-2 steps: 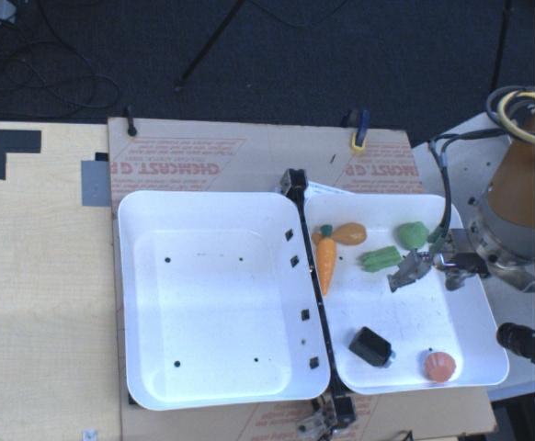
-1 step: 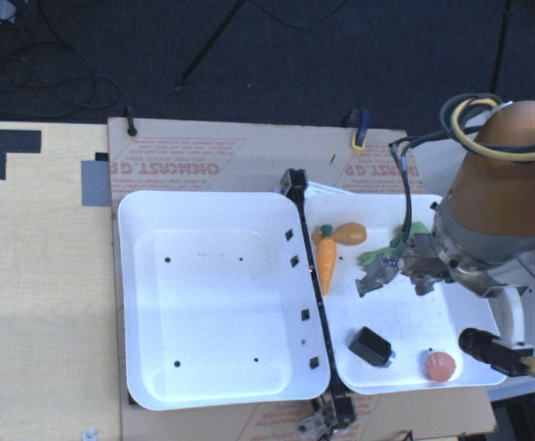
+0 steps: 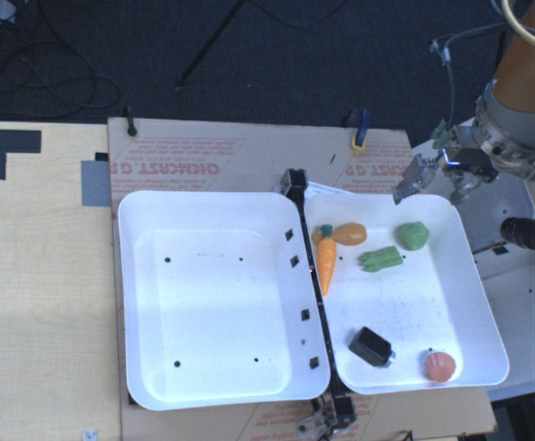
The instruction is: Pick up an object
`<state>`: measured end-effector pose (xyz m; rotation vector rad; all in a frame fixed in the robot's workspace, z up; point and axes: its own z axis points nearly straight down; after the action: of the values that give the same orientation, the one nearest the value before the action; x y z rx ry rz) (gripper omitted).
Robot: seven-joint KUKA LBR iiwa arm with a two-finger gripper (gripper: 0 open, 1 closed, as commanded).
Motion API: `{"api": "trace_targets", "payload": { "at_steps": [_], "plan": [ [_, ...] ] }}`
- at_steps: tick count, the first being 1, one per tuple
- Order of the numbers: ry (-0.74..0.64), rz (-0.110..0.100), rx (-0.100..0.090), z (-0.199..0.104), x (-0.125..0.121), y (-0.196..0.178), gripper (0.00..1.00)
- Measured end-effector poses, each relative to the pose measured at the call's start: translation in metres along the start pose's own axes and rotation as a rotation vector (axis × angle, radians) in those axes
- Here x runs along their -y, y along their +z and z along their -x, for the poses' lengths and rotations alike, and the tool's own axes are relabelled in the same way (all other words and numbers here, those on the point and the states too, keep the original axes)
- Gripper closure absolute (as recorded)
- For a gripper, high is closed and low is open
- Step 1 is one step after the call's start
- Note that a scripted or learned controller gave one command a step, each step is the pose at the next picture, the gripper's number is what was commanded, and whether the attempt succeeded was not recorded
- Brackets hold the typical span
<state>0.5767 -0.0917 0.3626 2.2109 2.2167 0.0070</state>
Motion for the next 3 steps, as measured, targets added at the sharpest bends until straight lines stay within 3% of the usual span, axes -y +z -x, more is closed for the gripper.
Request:
{"api": "trace_targets", "payload": {
  "at_steps": [1,2,3],
  "plan": [
    [0.004,-0.025,-0.007,-0.006,0.058,0.110,0.00],
    [0.007,-0.002,0.000,0.061,0.069,-0.022,0.00],
    [-0.006,0.000,-0.005,-0.016,0.088,-0.146,0.00]
  ]
}}
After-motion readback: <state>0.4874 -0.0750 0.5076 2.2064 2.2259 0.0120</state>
